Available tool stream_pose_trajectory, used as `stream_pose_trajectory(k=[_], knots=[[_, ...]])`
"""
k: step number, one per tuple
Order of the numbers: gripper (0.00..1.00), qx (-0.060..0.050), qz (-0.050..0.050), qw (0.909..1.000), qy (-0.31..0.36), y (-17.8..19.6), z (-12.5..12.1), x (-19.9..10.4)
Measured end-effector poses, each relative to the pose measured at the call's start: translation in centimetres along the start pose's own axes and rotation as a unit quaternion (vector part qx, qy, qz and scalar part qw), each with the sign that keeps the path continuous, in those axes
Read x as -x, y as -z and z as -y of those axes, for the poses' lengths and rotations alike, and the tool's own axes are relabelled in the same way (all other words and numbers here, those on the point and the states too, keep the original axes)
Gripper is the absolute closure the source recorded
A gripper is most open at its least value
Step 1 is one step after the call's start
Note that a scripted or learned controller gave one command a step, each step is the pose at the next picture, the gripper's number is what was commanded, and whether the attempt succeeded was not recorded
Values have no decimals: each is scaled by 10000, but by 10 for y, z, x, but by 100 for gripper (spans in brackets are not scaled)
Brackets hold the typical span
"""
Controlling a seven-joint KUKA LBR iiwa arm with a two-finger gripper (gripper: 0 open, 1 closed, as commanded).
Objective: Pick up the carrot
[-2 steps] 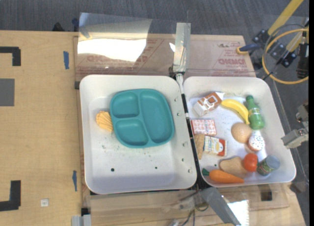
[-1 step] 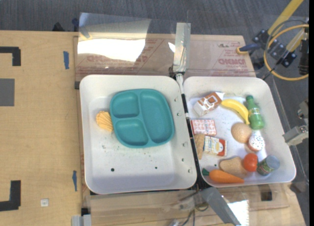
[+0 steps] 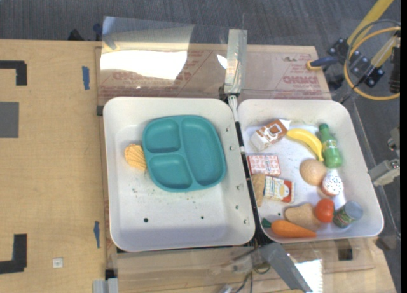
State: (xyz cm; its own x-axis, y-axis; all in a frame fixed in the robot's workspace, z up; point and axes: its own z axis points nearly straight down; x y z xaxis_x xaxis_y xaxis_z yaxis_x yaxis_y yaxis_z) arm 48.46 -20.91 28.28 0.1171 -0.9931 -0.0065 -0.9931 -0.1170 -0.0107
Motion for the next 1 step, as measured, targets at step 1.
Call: stream_pose_trajectory(k=[1], knots=[[100,-24,11,10000,-14,10,2,1]])
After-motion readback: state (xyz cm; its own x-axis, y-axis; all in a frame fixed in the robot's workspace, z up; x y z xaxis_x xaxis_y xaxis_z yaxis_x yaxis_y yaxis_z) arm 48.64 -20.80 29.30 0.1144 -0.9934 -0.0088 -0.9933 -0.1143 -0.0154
